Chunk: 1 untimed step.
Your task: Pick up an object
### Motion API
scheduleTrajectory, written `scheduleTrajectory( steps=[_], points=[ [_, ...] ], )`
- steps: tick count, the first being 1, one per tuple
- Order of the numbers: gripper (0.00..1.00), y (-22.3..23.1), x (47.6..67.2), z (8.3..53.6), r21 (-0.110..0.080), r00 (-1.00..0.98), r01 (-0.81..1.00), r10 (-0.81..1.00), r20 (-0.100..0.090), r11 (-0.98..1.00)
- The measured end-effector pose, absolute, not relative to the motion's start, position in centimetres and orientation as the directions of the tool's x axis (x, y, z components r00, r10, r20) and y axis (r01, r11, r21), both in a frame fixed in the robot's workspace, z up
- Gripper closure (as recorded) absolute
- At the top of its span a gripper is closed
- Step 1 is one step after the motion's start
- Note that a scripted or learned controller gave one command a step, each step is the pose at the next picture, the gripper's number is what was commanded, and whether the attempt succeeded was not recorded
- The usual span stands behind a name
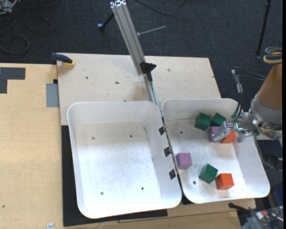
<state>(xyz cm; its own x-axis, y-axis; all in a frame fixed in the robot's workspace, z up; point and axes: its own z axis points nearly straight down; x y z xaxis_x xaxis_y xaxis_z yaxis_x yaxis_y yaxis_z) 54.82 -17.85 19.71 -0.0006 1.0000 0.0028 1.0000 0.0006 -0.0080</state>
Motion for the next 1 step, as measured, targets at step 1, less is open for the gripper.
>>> scheduleTrajectory(
  steps=[1],
  points=[
    [0.0, -17.91, 54.92, 19.94, -0.003, 0.001, 1.0, 1.0, 0.002, -0.001]
  ],
)
